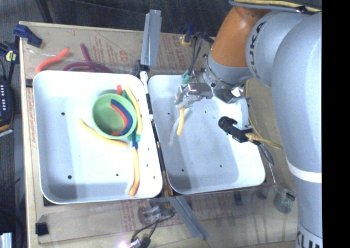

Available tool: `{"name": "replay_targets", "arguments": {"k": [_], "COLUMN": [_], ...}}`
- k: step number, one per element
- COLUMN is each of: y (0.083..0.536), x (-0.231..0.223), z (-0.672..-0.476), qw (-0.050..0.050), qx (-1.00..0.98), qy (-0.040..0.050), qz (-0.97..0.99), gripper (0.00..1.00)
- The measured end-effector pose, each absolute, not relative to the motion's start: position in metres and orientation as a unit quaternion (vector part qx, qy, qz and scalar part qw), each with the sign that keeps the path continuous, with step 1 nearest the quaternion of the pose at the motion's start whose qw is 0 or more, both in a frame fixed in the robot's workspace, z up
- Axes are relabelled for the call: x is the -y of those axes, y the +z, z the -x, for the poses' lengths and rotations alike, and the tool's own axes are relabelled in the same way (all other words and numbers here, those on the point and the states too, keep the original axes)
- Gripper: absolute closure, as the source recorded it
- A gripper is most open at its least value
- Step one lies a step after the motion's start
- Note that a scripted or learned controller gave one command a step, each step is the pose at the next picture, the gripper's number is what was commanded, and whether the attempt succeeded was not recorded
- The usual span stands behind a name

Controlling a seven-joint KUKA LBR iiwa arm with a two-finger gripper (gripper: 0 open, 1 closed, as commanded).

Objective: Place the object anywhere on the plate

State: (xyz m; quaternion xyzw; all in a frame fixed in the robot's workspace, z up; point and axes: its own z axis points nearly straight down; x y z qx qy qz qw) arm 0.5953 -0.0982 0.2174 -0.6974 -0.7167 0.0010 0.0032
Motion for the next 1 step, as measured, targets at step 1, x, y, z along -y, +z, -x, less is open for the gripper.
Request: {"name": "replay_targets", "arguments": {"k": [1], "y": [0.2176], "x": [0.0983], "z": [-0.5953], "qw": [0.003], "qx": [0.717], "qy": [0.001], "qz": [0.697], "gripper": [0.0]}}
